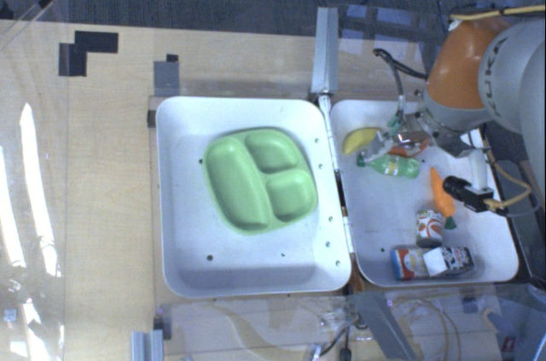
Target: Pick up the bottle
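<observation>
Bottle: a small green plastic bottle lying on its side in the upper part of the right bin, long axis running roughly left to right, its narrow end toward the left near a banana. Gripper: directly above and touching the bottle's upper edge; whether the fingers are spread or closed cannot be told. Also in the right bin: a carrot, a small can and a dark flat packet. Left bin: holds a green divided tray. Both bins rest on the wooden counter.
</observation>
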Controlling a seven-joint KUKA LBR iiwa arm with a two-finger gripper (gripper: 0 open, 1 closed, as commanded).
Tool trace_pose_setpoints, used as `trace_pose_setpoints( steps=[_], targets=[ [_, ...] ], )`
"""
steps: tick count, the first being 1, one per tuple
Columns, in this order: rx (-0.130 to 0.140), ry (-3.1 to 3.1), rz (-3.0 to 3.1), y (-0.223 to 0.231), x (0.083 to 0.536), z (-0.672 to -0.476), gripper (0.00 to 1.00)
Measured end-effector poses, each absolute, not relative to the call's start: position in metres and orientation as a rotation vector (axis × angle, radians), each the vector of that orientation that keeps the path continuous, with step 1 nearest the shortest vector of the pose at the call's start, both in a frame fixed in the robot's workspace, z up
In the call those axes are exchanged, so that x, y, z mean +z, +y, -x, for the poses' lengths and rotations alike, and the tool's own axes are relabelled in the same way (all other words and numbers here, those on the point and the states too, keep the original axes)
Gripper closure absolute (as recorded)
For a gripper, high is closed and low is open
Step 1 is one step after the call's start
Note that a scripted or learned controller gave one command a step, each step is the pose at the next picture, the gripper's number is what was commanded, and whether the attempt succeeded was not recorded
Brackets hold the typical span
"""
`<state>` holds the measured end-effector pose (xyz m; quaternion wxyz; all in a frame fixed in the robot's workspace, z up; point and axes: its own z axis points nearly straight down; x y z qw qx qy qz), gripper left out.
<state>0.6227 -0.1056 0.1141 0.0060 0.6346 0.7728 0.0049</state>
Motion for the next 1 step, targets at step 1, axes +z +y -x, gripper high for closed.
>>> trace_pose_setpoints(
  steps=[1],
  targets=[
    [0.008, 2.42, -1.99, -0.095, 0.0875, -0.615, 0.0]
  ],
)
